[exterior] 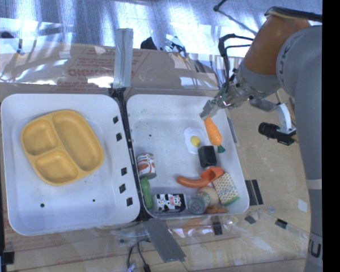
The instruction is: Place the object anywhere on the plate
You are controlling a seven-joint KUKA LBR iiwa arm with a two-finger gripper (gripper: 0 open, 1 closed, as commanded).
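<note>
Two shallow white bins sit side by side on the bench. The left bin [11, 169] carries one yellow plate [61, 146] with three compartments, lying toward the bin's far left corner; nothing lies on the plate, and bare white floor runs along the bin's near and right edges.

The right bin [158, 115] holds the loose things, crowded along its near edge and right wall. Counted: one carrot [213, 132] against the right wall, one fried egg [194, 140] just left of it, one small black block [207, 156] below the carrot, one red sausage [194, 181], one small can with a red label [146, 165] by the left wall, one green piece [146, 197] under it, one black-and-white carton [170, 202] at the near edge, one tin [197, 204] beside it, and one patterned packet [226, 187] in the near right corner. The far left half of this bin is open floor.

The gripper [211, 110] hangs at the right bin's far right edge, just above the carrot's tip. Whether it is wide, narrow or gripping cannot be told, and nothing is seen held.
</note>
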